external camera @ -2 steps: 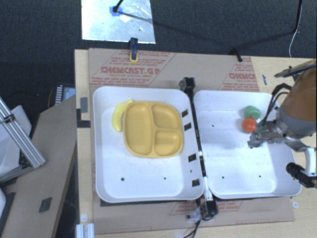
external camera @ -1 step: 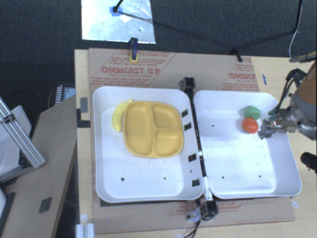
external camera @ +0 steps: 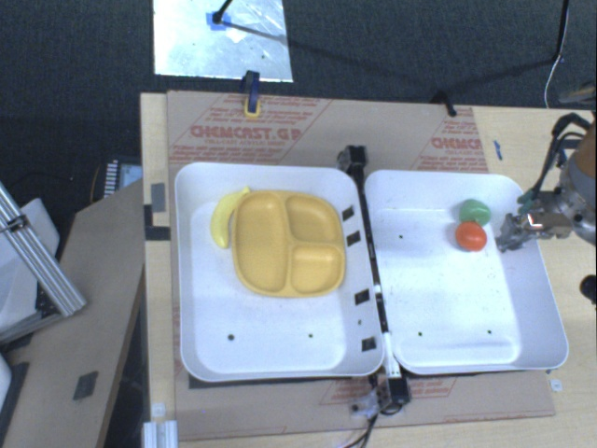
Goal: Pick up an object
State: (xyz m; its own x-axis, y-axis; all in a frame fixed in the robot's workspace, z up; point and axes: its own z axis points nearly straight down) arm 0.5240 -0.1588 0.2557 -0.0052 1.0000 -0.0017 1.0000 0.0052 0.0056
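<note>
An orange-red ball (external camera: pixel 471 237) lies in the right bin (external camera: pixel 448 343), touching a green ball (external camera: pixel 475 211) just behind it. In the left bin (external camera: pixel 205 343) sits a yellow divided plate (external camera: pixel 284 243) with a yellow banana (external camera: pixel 222 217) tucked along its left side. My gripper (external camera: pixel 514 232) hangs at the right bin's right rim, a short way right of the orange-red ball and apart from it. Nothing shows between its fingers.
A black hinge strip (external camera: pixel 366 259) runs between the two bins. Brown cardboard (external camera: pixel 280 129) lies under them. A shiny metal sheet (external camera: pixel 222 26) sits on the dark floor behind. Cables (external camera: pixel 560 26) hang at the upper right.
</note>
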